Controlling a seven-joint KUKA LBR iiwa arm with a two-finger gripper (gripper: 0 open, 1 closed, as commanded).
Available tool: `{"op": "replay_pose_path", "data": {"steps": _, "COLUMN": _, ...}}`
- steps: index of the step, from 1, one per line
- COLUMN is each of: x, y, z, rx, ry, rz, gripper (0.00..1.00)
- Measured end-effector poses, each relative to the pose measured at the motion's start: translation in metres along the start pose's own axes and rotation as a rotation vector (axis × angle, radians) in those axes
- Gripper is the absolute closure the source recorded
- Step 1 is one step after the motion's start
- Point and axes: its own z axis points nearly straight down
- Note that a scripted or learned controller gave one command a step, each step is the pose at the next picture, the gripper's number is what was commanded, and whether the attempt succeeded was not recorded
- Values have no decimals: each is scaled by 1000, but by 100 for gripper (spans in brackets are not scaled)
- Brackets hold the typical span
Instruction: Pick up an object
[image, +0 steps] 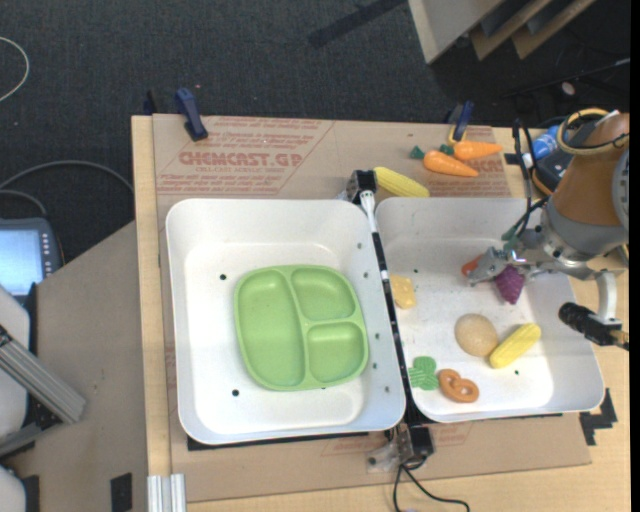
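Because the pincer (497, 268) hangs low at the right bin's (570, 400) one o'clock, it reaches the purple toy (510, 285); its grip is unclear.

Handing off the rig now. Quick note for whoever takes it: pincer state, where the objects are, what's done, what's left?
Pincer: low in the right bin, at the purple item; a hold on it is not confirmed.
Right bin: purple item and a small red piece at the pincer; beige egg-like item, yellow corn, pretzel, green piece and a pale yellow piece lie free.
Left bin: green divided plate.
Done: arm is at the objects.
Left: secure one object and lift it.
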Motion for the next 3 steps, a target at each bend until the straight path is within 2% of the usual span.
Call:
{"op": "replay_pose_path", "data": {"steps": 1, "x": -1, "y": -1, "z": -11, "rx": -2, "ry": -1, "rz": 2, "gripper": 100}}
{"op": "replay_pose_path", "data": {"steps": 2, "x": 71, "y": 5, "z": 1, "rx": 7, "ry": 6, "rz": -4, "gripper": 100}}
{"op": "replay_pose_path", "data": {"steps": 3, "x": 136, "y": -29, "z": -107, "rx": -2, "ry": 3, "rz": -4, "gripper": 100}}
